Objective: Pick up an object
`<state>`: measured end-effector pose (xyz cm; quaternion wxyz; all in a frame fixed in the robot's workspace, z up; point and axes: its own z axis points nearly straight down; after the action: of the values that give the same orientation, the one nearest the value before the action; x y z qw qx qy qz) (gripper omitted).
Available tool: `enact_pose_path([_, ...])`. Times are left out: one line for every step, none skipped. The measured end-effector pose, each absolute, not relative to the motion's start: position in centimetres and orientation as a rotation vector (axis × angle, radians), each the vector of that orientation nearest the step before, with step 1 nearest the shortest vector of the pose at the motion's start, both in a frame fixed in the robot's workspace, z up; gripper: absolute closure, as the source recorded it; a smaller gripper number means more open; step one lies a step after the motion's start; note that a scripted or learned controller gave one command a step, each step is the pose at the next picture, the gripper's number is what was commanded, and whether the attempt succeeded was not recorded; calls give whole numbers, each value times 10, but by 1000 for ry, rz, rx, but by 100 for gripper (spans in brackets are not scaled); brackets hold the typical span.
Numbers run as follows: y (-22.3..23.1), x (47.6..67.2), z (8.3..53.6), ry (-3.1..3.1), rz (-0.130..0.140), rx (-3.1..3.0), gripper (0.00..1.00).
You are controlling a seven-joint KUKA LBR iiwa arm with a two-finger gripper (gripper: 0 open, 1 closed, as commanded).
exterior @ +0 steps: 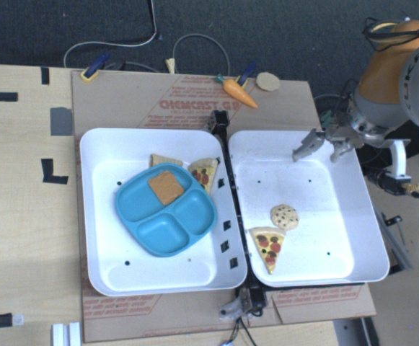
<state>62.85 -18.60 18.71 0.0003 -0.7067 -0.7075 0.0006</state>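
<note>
In the right bin (353, 215) lie a round cookie (284, 216) and a pizza slice (268, 246), near the bin's front left. My gripper (322, 148) hangs over the bin's back right corner, well away from both. Its two grey fingers are spread apart, open, with nothing between them. The left bin (97, 215) holds a blue divided plate (167, 211) with a brown toast piece (166, 187) on it. A second pizza slice (205, 171) and a tan piece (160, 161) lie behind the plate.
A toy carrot (239, 92) and a tan disc (268, 82) rest on the cardboard behind the bins. Cables loop over the dark floor at the back. A black divider clamp (219, 123) sits between the bins.
</note>
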Motion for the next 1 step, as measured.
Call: enact_pose_path([-147,554,81,-2224,2,-2223,0])
